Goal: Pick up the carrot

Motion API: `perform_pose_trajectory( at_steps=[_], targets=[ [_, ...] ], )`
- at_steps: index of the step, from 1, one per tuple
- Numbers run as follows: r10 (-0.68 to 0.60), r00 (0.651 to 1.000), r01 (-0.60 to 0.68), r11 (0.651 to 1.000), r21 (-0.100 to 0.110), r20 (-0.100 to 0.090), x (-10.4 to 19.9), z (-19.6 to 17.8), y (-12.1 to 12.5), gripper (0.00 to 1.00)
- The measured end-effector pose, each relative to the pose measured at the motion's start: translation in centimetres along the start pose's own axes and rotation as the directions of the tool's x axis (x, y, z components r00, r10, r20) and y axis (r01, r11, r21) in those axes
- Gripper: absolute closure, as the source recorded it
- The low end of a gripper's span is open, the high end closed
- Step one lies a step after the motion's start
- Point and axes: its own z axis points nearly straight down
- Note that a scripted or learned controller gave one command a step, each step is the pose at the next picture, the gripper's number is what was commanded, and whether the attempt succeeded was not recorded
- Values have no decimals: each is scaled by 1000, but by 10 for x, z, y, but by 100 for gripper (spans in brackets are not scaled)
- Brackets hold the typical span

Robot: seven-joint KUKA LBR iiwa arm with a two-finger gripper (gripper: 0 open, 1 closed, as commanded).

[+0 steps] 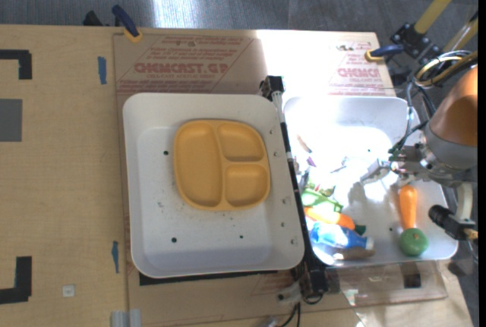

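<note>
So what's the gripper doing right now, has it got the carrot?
Gripper: low in the right bin, just above the carrot. The overexposed view doesn't let me judge its state, and I can't confirm a hold on the carrot.

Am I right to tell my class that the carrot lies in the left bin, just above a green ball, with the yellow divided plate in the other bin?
Not quite. The camera view shows the carrot in the right bin, just above the green ball. The yellow divided plate sits in the left bin, so the bins are swapped in your statement.
</note>
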Motion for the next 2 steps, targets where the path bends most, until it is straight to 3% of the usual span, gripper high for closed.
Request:
perform_pose_trajectory(
  at_steps=[1, 2],
  targets=[
    [-483, 876, 483, 876, 9, 14, -11, 0, -21, 0],
    [-480, 877, 480, 877, 6, 28, -15, -13, -19, 100]
  ],
)
